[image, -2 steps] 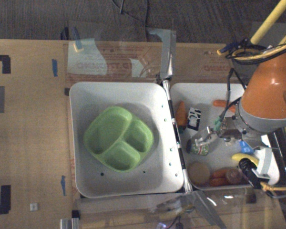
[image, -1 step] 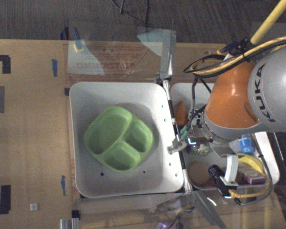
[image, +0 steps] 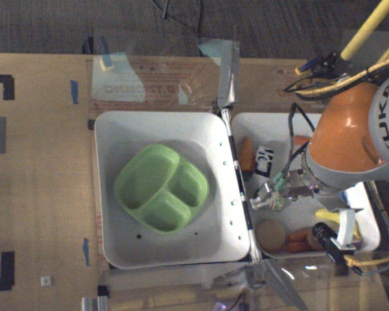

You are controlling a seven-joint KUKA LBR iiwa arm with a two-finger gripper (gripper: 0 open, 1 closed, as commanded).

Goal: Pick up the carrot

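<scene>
The carrot [image: 247, 154] is an orange oblong lying along the left wall of the right bin [image: 369, 238], in its far half. My gripper [image: 270, 201] hangs low over the middle of that bin, a little nearer the camera and to the right of the carrot, apart from it. Nothing shows clearly between its tips. The orange wrist and grey arm cover the bin's right side.
A black-and-white item [image: 264, 161] lies just right of the carrot. A round tan piece [image: 270, 234], a reddish piece [image: 298, 238] and a yellow banana [image: 338, 218] lie at the bin's near end. The left bin [image: 117, 135] holds a green divided plate [image: 161, 188].
</scene>
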